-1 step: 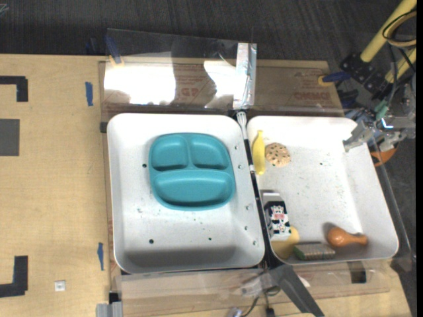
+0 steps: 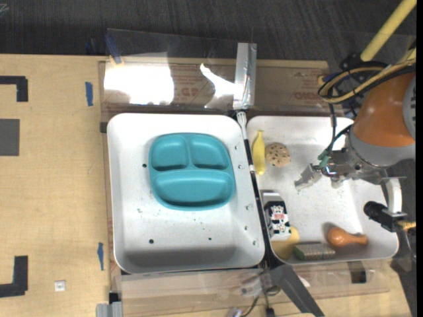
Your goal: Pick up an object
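End effector (image 2: 317, 175): metallic, hovering over the middle of the right bin (image 2: 310, 137), nothing visible between its fingers; whether they stand open or closed cannot be told from this angle

Objects in the right bin, candidates for picking, six counted:
- one yellow banana (image 2: 258, 152), lying along the bin's left wall, upper part
- one speckled round cookie (image 2: 277, 154), just beside the banana
- one small black-and-white printed carton (image 2: 277, 218), against the left wall, lower part
- one yellow piece (image 2: 285, 236), touching the carton's lower end
- one flat dark green bar (image 2: 314, 251), along the near wall
- one orange, pear-shaped item with a pale neck (image 2: 344, 238), lower right, near the bar

Left bin (image 2: 125, 177): one teal divided plate (image 2: 192, 170), three compartments, lying near the bin's centre

Arm (image 2: 390, 121): grey with an orange band, entering from the right above the right bin, wrist angled leftward, black and yellow cables looped above it

Surface (image 2: 46, 177): tan board carrying both bins, with black markers and blue tape strips at its left
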`<state>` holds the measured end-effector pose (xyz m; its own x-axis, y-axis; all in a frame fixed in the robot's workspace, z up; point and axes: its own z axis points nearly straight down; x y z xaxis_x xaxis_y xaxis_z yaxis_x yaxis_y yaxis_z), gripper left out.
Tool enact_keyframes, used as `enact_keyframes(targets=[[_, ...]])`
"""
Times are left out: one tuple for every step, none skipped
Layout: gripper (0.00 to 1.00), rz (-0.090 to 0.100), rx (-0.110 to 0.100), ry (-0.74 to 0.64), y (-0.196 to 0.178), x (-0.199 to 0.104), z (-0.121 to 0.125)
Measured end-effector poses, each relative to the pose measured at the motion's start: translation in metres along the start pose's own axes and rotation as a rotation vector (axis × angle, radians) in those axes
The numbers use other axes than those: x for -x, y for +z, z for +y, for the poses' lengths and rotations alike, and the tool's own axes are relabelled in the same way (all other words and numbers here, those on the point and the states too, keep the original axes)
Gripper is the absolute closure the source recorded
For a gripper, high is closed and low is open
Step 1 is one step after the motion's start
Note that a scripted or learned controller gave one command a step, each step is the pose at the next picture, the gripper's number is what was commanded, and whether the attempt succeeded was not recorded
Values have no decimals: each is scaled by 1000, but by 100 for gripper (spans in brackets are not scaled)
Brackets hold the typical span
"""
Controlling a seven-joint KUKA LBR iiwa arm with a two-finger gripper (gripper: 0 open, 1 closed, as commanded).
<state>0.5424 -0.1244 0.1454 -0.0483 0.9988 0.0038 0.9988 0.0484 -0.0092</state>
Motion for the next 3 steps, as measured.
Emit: enact_keyframes(targets=[[0, -4, 11, -27, 54, -24, 49], [0, -7, 15, -100, 57, -25, 68], [0, -6, 12, -366, -40, -66, -24]])
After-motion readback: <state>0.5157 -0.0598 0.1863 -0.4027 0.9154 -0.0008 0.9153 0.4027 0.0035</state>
